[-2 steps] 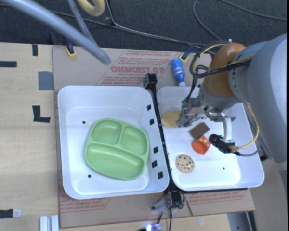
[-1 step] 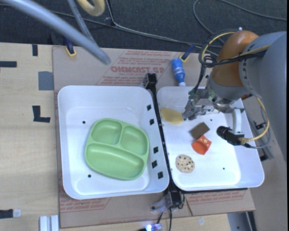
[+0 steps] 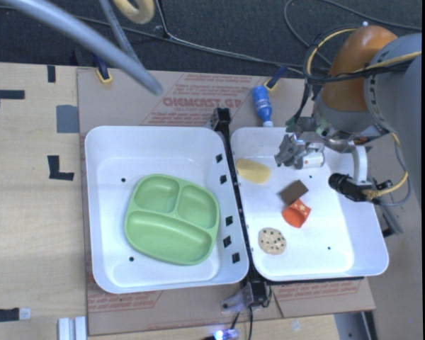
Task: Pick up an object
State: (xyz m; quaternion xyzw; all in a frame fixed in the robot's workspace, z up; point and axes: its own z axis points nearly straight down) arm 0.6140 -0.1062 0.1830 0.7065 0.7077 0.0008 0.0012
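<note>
Nothing lifted yet, by the look of it: every candidate lying loose on the floor of the right bin (image 3: 354, 257). Yellow piece (image 3: 253, 170) near the bin's upper left, just below and left of the end effector (image 3: 295, 153). Brown block (image 3: 293, 191) near the middle, touching or nearly touching the orange piece (image 3: 296, 214) right below it. Cookie (image 3: 272, 241) farther down, apart from the rest. Green tray (image 3: 173, 219) alone in the left bin (image 3: 103, 190), well away from the arm.

End effector poised low over the upper part of the right bin, between yellow piece and brown block but on neither. Nothing visible in its grip. Spread or pressed together: cannot tell, the tip too small and cluttered to read. Whole pick apparently left to do: descend, close, lift.
</note>
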